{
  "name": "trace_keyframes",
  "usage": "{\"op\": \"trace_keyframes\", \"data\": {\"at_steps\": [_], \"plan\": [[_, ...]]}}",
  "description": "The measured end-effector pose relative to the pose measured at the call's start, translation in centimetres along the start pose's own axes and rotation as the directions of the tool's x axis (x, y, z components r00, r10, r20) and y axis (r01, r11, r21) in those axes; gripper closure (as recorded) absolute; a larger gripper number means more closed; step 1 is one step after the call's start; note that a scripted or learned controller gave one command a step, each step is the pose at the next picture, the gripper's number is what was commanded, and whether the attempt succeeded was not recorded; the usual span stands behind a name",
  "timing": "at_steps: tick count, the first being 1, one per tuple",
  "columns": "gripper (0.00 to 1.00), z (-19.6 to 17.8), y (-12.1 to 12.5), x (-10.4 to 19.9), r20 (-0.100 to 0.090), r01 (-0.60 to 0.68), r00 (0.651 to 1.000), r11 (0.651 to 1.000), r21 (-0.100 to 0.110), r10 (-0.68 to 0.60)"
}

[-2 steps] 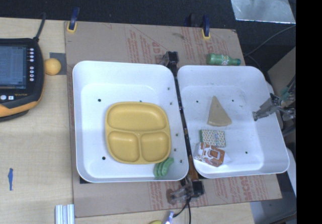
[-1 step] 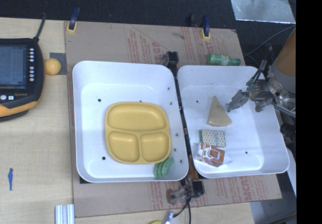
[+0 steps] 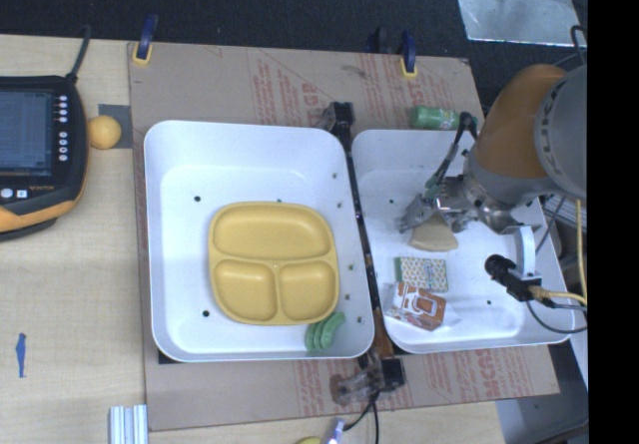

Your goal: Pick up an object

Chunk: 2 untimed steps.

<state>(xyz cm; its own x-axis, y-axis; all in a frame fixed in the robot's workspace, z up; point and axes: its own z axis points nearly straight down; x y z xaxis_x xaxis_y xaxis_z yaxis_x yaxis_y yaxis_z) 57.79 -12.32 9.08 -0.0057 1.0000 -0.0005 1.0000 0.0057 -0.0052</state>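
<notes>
1. We count two white bins side by side on the worktop (image 3: 60,332): the left bin (image 3: 170,262) and the right bin (image 3: 384,158).
2. The left bin holds one yellow three-compartment tray (image 3: 272,260) and one small green object (image 3: 324,332) at its near right corner.
3. The right bin holds three loose things: one tan wedge (image 3: 435,235), one green-and-white packet (image 3: 421,272) and one orange-and-white packet (image 3: 416,305), the two packets touching.
4. The hand (image 3: 431,208) hangs low in the right bin, just above the tan wedge; we cannot tell how it is set.
5. One green bottle (image 3: 435,117) lies outside the right bin's far rim.
6. One control pendant (image 3: 35,158) and one yellow ball (image 3: 104,131) sit left of the bins.
</notes>
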Motion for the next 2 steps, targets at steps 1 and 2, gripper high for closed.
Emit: {"op": "trace_keyframes", "data": {"at_steps": [1,2], "plan": [[1.00,-1.1,0.0,-0.1,0.002,0.002,1.000,1.000,0.000,-0.002],[1.00,-10.2,-1.0,7.3,-0.001,0.000,1.000,1.000,-0.004,0.000]]}}
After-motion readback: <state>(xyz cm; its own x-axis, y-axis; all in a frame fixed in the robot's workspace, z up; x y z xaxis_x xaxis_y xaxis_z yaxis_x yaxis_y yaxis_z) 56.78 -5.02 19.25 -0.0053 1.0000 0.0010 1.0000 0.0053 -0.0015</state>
